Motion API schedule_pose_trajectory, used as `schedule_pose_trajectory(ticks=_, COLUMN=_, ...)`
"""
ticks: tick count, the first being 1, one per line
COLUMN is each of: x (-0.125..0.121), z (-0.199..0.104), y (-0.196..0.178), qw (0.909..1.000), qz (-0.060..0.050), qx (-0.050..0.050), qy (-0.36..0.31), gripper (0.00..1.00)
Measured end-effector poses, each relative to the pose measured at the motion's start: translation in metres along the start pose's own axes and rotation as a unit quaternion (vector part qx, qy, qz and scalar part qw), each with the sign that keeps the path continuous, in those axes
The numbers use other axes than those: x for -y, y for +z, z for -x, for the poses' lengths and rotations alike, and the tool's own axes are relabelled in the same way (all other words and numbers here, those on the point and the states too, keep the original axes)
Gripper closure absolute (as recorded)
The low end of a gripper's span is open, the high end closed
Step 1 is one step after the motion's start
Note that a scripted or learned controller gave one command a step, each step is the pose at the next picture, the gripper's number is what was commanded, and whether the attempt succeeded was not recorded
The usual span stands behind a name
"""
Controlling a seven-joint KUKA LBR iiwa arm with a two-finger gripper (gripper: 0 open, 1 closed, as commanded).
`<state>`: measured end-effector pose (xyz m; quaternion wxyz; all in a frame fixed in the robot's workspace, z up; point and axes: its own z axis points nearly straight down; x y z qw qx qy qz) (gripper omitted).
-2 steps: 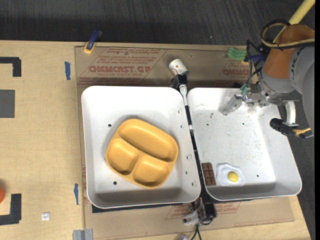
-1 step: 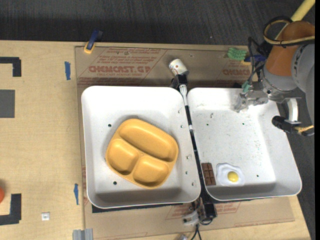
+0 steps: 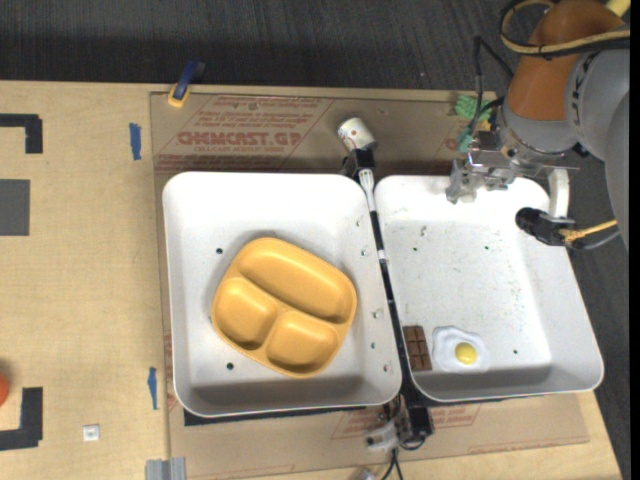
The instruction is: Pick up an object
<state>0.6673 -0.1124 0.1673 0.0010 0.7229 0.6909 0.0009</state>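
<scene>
End effector (image 3: 470,180): hanging over the far edge of the right bin (image 3: 560,298), metal fingers pointing down, nothing showing between them; how wide they are standing I cannot tell from here. Arm (image 3: 560,63): reaching in from the right, orange band sitting above the wrist. Right bin contents: a fried egg toy (image 3: 460,349) and a small chocolate bar piece (image 3: 417,348) lying just beside each other in the near left corner, well apart from the end effector and toward the viewer from it. The chocolate piece is lying with its long axis running near to far. Left bin (image 3: 190,268): holding a yellow divided tray (image 3: 284,305), across the divider from the end effector. Table (image 3: 80,268): carrying both bins. Judgement: the pick is not yet begun; the nearest candidates are lying diagonally nearward.
</scene>
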Motion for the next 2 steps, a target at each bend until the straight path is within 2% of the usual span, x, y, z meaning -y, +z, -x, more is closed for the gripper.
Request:
schedule_pose_trajectory(ticks=1, x=0.002, z=-0.048, y=-0.030, qw=0.9862, qz=0.001, qx=0.000, qy=-0.165, gripper=1.00)
schedule_pose_trajectory(ticks=2, x=0.050, z=-0.094, y=-0.017, qw=0.9976, qz=-0.003, qx=0.000, qy=0.069, gripper=1.00)
